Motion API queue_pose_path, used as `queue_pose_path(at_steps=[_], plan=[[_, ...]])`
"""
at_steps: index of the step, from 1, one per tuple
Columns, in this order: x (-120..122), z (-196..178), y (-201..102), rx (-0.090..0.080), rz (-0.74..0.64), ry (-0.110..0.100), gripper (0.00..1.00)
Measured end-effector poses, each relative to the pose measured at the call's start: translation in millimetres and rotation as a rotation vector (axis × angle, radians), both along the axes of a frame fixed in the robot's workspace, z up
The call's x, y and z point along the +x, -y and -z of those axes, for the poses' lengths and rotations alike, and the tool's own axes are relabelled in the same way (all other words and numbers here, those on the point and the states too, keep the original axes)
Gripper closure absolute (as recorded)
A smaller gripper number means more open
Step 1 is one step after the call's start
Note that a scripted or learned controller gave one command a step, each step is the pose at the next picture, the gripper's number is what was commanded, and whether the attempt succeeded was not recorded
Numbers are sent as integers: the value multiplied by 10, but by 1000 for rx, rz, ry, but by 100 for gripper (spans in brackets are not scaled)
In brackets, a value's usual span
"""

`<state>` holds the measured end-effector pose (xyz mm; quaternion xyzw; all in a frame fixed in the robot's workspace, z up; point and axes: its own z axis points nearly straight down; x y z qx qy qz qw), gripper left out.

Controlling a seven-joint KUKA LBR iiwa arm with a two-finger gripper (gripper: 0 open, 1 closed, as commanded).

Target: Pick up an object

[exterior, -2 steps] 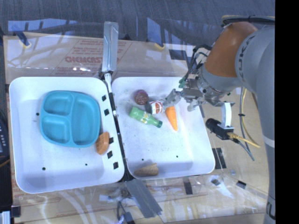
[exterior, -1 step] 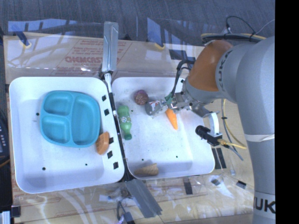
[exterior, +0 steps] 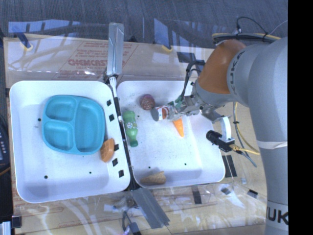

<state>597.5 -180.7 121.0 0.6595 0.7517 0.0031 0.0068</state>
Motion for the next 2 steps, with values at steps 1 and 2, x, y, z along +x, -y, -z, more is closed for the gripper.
queue_pose_path(at_steps=[1, 2], plan=[[504, -952, -406, 5, 51, -11, 100], [493, -927, -402, 5, 52, -16, 0]])
